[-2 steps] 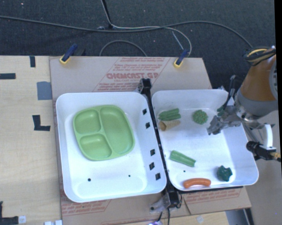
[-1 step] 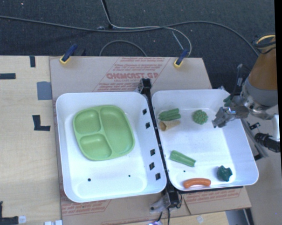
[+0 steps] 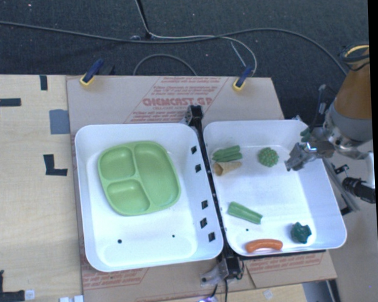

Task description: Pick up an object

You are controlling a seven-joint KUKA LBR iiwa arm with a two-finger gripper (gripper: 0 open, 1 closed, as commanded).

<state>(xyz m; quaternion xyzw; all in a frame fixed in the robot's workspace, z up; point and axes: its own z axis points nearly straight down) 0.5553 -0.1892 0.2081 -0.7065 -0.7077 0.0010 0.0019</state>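
**Arm at the right bin's edge, toys scattered inside**

Pale wood bench [image 3: 29, 204] fills the lower left of the frame, with a sheet of printed cardboard [image 3: 174, 98] laid over it and two shallow white bins side by side on top. Nearest, along the bottom wall of the right bin [image 3: 276, 203], lies an orange sausage-shaped toy [image 3: 264, 245], and just to its right sits a dark teal lump [image 3: 301, 232], well apart from the rest. A little higher, toward the bin's middle, a green pod-like piece [image 3: 245, 212] lies at a slant. Farther up, near the divider, a green ridged vegetable [image 3: 227, 154] touches a small tan piece [image 3: 226, 167] below it, and to their right stands a round green broccoli-like toy [image 3: 268, 157].

The left bin [image 3: 92, 233] holds a light green divided plate [image 3: 139, 177] with three compartments, set in its upper half.

At the right edge of the frame the grey arm [image 3: 353, 105] leans in, its gripper [image 3: 297, 160] hanging over the upper right part of the right bin, just beside the broccoli-like toy but apart from it. The fingertips are dark and blurred, so I cannot tell how they stand.

Beyond the cardboard, two yellow-and-blue clamps [image 3: 92, 71] grip its far edge, and cables [image 3: 190, 36] trail over dark carpet [image 3: 58, 21].
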